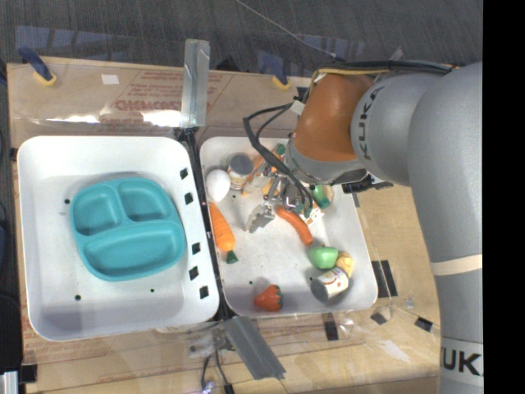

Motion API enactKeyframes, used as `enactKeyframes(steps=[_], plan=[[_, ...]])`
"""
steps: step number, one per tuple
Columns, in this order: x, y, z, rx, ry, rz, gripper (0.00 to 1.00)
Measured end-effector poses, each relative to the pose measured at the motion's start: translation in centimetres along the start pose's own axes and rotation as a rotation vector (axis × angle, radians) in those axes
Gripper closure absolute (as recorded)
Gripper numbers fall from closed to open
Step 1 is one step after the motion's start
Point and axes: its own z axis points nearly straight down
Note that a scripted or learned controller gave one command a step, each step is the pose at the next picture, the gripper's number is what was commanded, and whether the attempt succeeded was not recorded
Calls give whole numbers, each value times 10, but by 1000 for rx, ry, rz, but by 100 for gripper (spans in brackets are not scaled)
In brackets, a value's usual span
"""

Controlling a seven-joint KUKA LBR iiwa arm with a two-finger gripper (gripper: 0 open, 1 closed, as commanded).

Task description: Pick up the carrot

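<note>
My gripper point(264, 215) hangs low over the right bin point(246, 302), close to the carrot point(221, 228) but not on it.

I cannot tell how my tool is set from this slanted look down, and nothing shows between its tips, so I claim no hold. The carrot lies just left of centre in the frame, hard against the right bin's left wall, tip pointing down, with a white egg point(217, 184) just above it. My tool sits a little to its right, beside an orange sausage-like piece point(296, 222). I judge the main risk is closing on that orange piece instead, since it is nearer and similar in colour. The wall also leaves little room beside the carrot, so a tip could strike the rim or nudge the carrot away. The teal plate point(127, 226) in the left bin point(33, 245) is well clear.
</note>
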Motion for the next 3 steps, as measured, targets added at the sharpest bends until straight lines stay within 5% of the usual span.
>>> enactKeyframes(steps=[1, 2, 3], plan=[[61, 15, 5, 1, 7, 182, 0], [60, 16, -6, 1, 6, 173, 100], [73, -78, -59, 3, -2, 24, 100]])
